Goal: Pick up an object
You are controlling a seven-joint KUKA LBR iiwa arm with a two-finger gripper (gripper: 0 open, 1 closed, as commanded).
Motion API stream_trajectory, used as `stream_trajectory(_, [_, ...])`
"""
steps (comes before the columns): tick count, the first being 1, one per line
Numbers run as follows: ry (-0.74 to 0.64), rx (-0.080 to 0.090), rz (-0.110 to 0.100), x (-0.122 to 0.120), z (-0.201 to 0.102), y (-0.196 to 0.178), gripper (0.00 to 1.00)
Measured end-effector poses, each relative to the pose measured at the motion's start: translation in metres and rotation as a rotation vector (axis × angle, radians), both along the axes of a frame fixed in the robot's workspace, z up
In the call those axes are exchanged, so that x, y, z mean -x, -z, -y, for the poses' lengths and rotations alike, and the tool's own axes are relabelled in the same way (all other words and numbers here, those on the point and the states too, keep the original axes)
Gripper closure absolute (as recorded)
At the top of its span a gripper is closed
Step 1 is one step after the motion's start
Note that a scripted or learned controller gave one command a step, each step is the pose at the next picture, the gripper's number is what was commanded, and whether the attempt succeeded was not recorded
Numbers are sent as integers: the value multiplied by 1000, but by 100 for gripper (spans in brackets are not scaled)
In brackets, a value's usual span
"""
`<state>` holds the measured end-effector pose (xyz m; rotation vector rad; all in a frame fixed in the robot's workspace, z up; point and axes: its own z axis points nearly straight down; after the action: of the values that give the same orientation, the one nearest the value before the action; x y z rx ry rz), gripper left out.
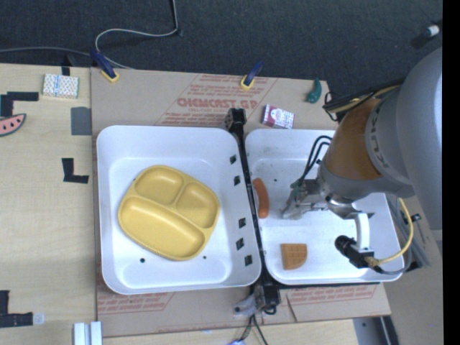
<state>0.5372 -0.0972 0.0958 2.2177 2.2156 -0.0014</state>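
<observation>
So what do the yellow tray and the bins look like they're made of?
Yellow tray: likely molded plastic, smooth and slightly glossy, with soft rounded compartment edges. Left bin and right bin: probably thin white plastic, smooth with rounded corners.

Orange sausage [261, 197] lengthwise against right bin's left wall; tan waffle piece [293, 256] flat near front

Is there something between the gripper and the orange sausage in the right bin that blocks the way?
Nothing visible does. The gripper is low in the right bin, and bare white floor separates it from the sausage at the bin's left wall.
</observation>
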Motion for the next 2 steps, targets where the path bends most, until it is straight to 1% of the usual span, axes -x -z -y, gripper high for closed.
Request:
stream_trajectory(1, [0,0,0,0,0,0,0])
stream_trajectory(2, [0,-1,-2,0,-1,-9,100])
